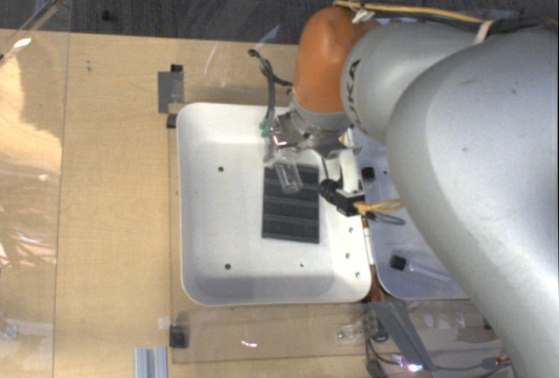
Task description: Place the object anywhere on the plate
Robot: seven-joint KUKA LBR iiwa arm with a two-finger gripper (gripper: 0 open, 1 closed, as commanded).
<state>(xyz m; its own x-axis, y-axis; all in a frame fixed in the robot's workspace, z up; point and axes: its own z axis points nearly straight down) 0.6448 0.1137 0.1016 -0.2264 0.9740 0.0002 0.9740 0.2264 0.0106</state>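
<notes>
The pincer (pixel 288 174) hung directly over one end of a dark ribbed slab (pixel 291 215), the end nearest the wrist. It was so low that I could not say whether it touched the ribs. Nor could I tell whether it was wide, narrow or holding anything, because it blurred into the dark surface beneath. From under the pincer the slab ran away across the floor of the white bin (pixel 218 219), lying flat and apart from every wall. As the one broad, flat thing in sight, I judged it to be the plate.

Just beside the pincer, on the arm's side, a small black piece (pixel 368 173) sat at the edge of the second bin (pixel 410 285). Farther off on that same side a small black block (pixel 397 263) lay on that bin's floor, close under the arm (pixel 454 132). I judged the block the likelier object, though this was uncertain. It looked light, stiff and hard, and small enough to skid or tip if nudged. It would best be taken squarely from above, across its shorter sides, low on its body.

Beyond both bins lay the pale wooden bench (pixel 105 193)
</notes>
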